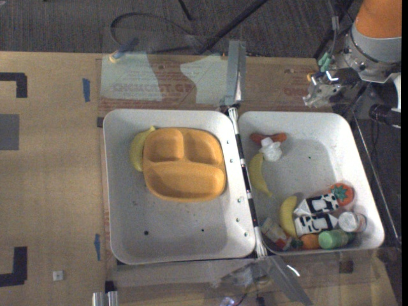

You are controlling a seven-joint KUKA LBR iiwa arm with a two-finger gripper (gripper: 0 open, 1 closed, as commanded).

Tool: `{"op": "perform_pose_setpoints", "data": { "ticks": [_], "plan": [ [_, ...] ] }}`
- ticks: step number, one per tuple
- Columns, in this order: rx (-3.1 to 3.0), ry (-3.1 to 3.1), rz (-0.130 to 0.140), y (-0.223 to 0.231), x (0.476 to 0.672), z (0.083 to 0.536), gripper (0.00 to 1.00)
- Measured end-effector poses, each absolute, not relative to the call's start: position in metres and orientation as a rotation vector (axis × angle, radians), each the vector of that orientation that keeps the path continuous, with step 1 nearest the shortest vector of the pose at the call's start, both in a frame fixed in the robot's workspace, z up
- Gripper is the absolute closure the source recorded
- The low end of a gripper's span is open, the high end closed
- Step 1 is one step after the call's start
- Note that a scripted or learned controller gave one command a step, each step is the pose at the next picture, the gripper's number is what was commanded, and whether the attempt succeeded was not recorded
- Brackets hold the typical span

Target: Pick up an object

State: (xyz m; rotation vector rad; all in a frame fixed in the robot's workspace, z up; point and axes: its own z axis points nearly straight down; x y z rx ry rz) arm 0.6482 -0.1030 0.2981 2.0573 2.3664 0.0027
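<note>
**A:** Claw position first: where does the gripper [320, 88] sit?

**B:** High at the far right, over the cardboard just beyond the far rim of the right bin [347, 127]. It carries nothing, and at this size I cannot tell how its tips stand.

**A:** And the things it could take?

**B:** All lie nearer and somewhat left of it. A small white bottle [271, 150] rests against a red-orange piece [268, 136] near the far left corner of that bin; a banana [257, 174] lies just nearer. A second banana [289, 214], a black-and-white carton [317, 213], a green item [333, 239] and a strawberry-like toy [342, 194] crowd the near right corner.

**A:** Which is the likeliest target?

**B:** My guess is the first banana: it lies apart from the clutter, with its long axis running far to near, so the claw would want to close across it, left to right.

**A:** The left bin [121, 190]?

**B:** It holds an orange divided tray [183, 164] over another banana [138, 150], well apart from the arm.
</note>
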Motion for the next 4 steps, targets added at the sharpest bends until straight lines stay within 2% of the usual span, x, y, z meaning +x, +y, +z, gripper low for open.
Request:
{"op": "perform_pose_setpoints", "data": {
  "ticks": [1, 2, 4],
  "plan": [
    [2.424, 2.003, -0.003, -0.102, 0.541, 0.294, 1.00],
    [2.369, 2.065, -0.002, -0.179, 0.528, 0.260, 1.00],
    [2.364, 2.064, -0.001, -0.179, 0.530, 0.281, 1.00]
  ]
}}
